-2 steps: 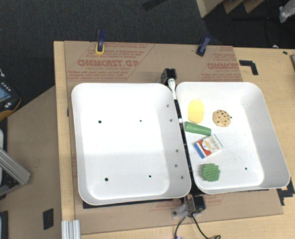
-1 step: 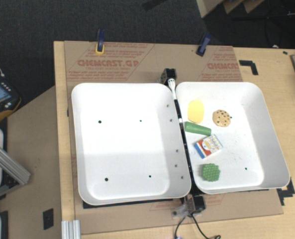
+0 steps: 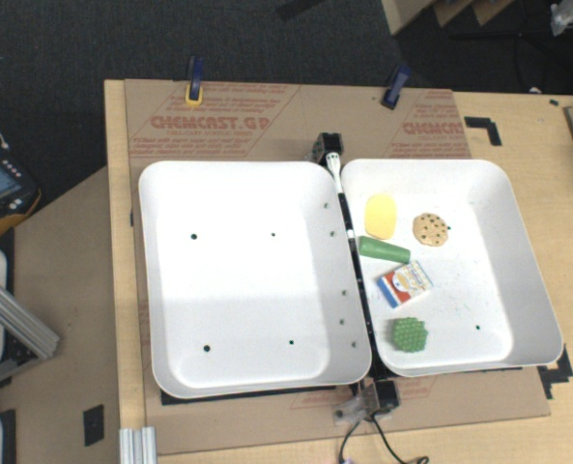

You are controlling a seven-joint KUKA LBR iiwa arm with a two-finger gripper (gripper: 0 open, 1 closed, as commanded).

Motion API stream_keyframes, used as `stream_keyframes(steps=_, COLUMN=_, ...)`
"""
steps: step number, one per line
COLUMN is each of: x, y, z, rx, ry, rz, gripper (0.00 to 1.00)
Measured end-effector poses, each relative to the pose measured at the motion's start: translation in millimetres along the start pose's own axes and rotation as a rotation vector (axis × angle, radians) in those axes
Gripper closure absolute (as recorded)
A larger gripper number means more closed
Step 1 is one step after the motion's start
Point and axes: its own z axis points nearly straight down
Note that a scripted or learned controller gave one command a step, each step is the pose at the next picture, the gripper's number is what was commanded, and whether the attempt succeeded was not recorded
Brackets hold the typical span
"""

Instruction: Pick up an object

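Observation:
The right bin (image 3: pixel 499 259) holds several small objects. A yellow block (image 3: pixel 381 216) lies near its upper left. To the right of it rests a round cookie (image 3: pixel 430 228). Below the yellow block lies a green cylinder (image 3: pixel 384 250), close to the bin's left wall. A small red, white and blue carton (image 3: pixel 403 284) sits under that. A green bumpy ball (image 3: pixel 410 334) rests near the bin's front edge.
The left bin (image 3: pixel 238 278) sits beside the right one, joined along a black divider strip (image 3: pixel 349 249). Both rest on a brown cardboard sheet (image 3: pixel 267 114) held by two clamps (image 3: pixel 195 85) at the back. Dark floor surrounds the bench.

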Motion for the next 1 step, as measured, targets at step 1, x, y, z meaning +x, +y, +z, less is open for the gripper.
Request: stream_keyframes(steps=1, x=-0.1, y=1.0, z=-11.3, rx=-0.006, ry=-0.002, rz=0.0, gripper=1.0)
